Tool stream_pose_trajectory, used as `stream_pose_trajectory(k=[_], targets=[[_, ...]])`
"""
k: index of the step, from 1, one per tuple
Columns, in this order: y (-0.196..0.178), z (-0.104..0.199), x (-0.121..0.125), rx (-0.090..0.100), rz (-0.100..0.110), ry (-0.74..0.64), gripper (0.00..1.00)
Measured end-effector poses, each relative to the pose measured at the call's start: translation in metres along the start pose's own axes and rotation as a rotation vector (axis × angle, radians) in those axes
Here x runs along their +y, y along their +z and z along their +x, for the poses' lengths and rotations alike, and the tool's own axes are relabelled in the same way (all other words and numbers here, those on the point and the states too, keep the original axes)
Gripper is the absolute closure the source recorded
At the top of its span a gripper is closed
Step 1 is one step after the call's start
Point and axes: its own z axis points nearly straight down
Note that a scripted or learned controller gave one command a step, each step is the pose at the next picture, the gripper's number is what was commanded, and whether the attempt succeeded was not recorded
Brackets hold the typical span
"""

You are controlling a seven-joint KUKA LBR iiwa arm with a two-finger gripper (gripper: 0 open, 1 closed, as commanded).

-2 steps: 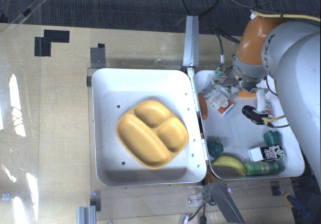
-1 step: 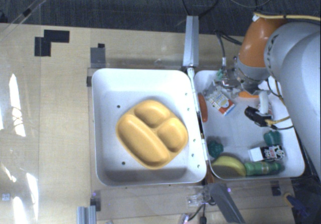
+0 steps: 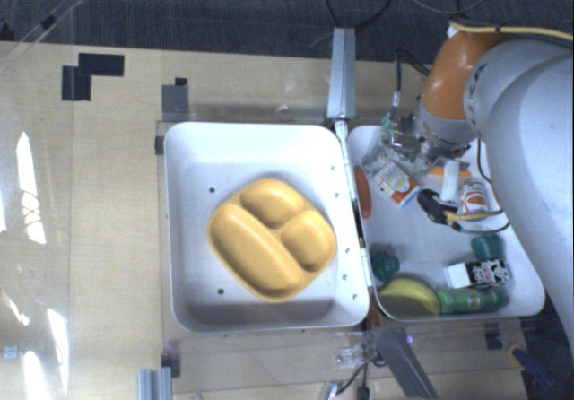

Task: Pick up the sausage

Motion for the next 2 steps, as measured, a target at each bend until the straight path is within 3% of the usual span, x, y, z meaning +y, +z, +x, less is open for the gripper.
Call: stream_pose_trajectory(k=[2], targets=[[-0.0002, 0.0041, 0.0083, 0.000, 0.000, 0.021, 0.00]])
